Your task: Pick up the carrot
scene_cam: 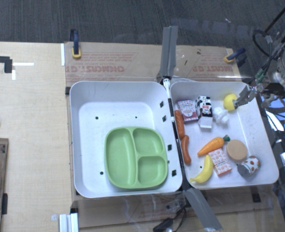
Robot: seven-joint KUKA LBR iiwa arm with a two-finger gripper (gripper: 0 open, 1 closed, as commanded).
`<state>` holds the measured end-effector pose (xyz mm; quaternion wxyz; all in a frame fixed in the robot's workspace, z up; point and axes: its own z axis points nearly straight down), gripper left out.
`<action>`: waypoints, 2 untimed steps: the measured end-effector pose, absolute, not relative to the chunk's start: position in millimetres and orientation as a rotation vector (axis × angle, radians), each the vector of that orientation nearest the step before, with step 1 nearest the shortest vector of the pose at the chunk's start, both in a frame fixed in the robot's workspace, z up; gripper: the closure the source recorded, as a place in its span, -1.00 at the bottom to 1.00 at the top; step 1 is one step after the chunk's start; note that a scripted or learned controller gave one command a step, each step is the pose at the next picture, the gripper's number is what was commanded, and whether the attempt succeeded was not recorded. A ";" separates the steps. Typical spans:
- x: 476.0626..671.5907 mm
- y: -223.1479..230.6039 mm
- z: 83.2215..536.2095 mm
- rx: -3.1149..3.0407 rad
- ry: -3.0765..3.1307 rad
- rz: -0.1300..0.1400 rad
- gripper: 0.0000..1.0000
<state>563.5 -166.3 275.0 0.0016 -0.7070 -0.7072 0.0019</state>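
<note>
- Not yet reaching: carrot (211, 145) lying mid right bin (258, 129), untouched.
- Claw (244, 96) near back right corner; open or closed, cannot tell.
- Next: move over carrot, lower, grab.

Green divided plate (135, 157) in the left bin (82, 129); banana (204, 170), lemon (229, 101) in the right bin (258, 129).

The carrot (212, 145) lay in the right bin (258, 129) between sausages (183, 137) and bun (237, 150), behind the banana (205, 170); a plate (135, 157) sat in the left bin (89, 110).
</note>
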 end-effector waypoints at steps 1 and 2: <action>550.8 -145.6 111.9 -1.793 -2.575 0.002 -1.00; 498.6 -113.7 89.6 -1.613 -2.692 0.001 -1.00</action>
